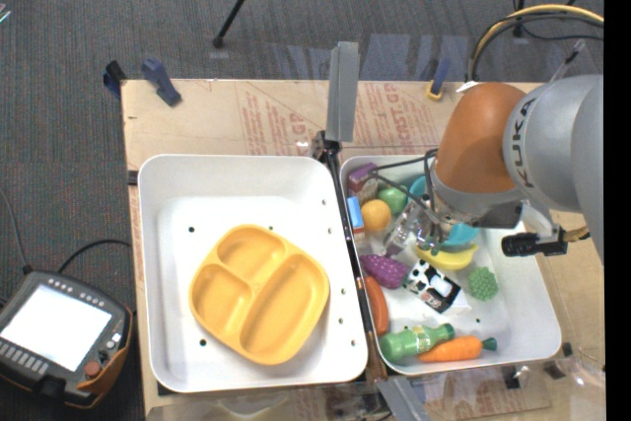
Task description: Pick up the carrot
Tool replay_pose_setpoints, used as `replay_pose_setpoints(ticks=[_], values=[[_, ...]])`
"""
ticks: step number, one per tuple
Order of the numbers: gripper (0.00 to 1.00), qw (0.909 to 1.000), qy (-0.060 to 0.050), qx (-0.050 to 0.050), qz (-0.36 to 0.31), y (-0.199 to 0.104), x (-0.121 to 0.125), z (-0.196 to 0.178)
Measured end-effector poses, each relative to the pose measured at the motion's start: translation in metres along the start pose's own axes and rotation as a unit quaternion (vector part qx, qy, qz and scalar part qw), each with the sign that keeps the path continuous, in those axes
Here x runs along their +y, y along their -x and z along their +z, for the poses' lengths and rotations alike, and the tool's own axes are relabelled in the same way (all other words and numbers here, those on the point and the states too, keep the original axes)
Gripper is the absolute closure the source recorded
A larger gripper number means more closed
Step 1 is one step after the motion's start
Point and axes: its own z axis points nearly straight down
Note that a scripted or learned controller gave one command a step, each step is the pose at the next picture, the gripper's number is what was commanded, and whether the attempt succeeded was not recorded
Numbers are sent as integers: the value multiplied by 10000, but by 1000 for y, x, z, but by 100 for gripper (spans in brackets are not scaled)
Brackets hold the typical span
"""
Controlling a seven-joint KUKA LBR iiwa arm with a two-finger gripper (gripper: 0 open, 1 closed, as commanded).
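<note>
The carrot (pixel 455 349) is orange with a green top at its right end. It lies flat near the front wall of the right bin (pixel 532 311), just right of a green bottle (pixel 412 342). My gripper (pixel 411 234) hangs under the orange wrist band over the middle of that bin, above purple grapes (pixel 385 268) and beside a yellow banana (pixel 446 257). It is well behind the carrot and apart from it. The wrist hides the toys directly beneath it.
The right bin is crowded: an orange ball (pixel 375 215), a green apple (pixel 394 199), a black-and-white toy (pixel 434 286), a green spiky ball (pixel 482 283) and a reddish sausage shape (pixel 378 306). The left bin (pixel 168 202) holds a yellow divided plate (pixel 259 293).
</note>
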Motion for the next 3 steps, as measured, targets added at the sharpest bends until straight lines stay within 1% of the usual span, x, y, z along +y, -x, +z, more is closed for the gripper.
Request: replay_pose_setpoints(ticks=[1, 2, 3], values=[[0, 9771, 0, -4, 2129, 28, 12, -1], [0, 9183, -14, 9, 3959, 33, 15, 0], [0, 7098, -11, 5, 7044, 40, 18, 0]])
